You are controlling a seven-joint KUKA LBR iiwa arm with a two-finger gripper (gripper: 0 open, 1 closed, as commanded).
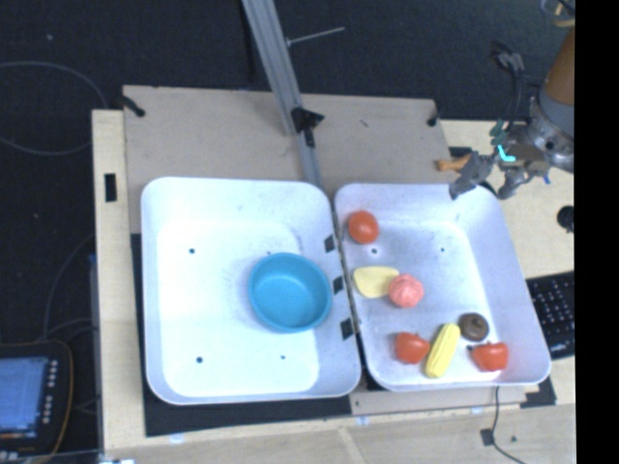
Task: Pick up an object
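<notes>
Camera view: jaws (488,174) spread, holding nothing, above right bin's (426,380) yellow corn cob (443,349).

Open floor in right bin's (484,222) upper half, toys crowding below.

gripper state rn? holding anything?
Gripper: open, holding nothing, above the top right corner of the right bin.

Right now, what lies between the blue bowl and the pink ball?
In the camera view, the bins' meeting rims and a pale yellow piece lie between the blue bowl and pink ball.
</notes>
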